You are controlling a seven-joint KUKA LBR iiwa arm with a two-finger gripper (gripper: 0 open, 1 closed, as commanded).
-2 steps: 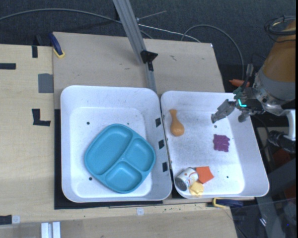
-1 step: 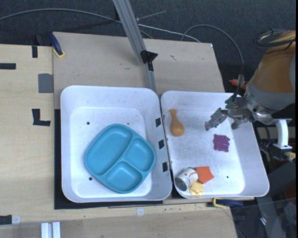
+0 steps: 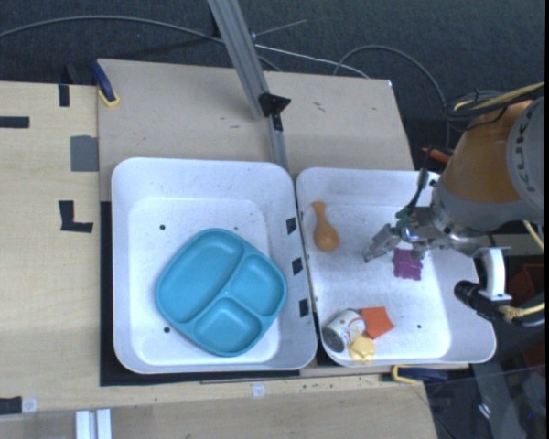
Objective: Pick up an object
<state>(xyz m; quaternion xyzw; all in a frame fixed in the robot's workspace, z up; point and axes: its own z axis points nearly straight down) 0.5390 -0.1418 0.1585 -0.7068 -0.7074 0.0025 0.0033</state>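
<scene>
We see the claw (image 3: 391, 241) low over the right bin (image 3: 439, 337), with its grey fingers spread apart and nothing between them. A small purple thing (image 3: 407, 263) lies on the bin floor just beside the claw, on the side nearer the arm. It is touching or almost touching; we cannot tell which. It is too small and blurry for us to see which way it points. A tan wooden spoon-like thing (image 3: 325, 230) lies farther left, its thin end pointing up and away from us.
</scene>
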